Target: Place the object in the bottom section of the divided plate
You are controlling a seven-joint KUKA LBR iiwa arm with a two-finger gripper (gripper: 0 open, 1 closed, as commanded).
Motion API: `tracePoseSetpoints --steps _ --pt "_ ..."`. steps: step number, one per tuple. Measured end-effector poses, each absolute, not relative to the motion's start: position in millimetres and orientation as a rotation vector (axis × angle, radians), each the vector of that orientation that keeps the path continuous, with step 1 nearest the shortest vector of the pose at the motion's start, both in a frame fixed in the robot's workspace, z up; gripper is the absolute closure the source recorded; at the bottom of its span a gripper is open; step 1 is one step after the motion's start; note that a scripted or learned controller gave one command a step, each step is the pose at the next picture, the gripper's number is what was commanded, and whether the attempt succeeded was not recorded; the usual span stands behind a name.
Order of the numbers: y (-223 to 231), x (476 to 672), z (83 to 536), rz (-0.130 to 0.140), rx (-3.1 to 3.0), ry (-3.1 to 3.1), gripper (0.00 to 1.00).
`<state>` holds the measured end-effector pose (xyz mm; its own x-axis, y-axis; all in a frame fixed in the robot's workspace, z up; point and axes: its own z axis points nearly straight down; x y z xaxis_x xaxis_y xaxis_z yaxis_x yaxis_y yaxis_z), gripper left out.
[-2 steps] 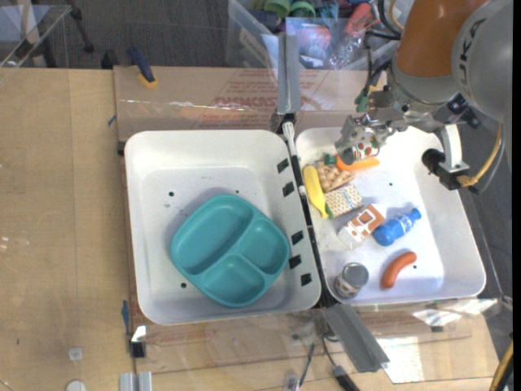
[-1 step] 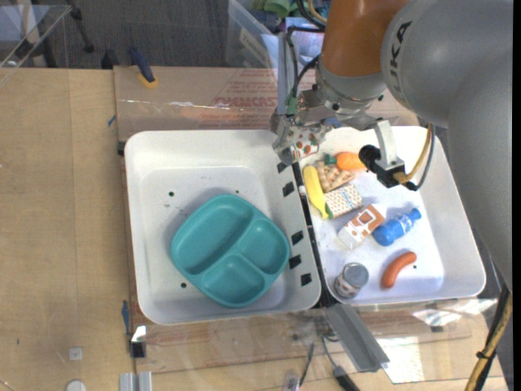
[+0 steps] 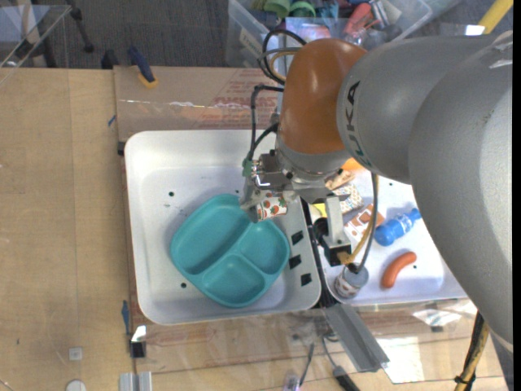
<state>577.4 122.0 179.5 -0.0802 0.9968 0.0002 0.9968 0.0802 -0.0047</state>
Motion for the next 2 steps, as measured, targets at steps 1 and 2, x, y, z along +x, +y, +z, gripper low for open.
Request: tracePoseSetpoints --steps 1,2 --pt "171.4 583.0 152.6 0.002 -2.143 -2.295 1.00" --pt "171.0 583.2 152.8 0.002 -2.144 -2.294 0.00"
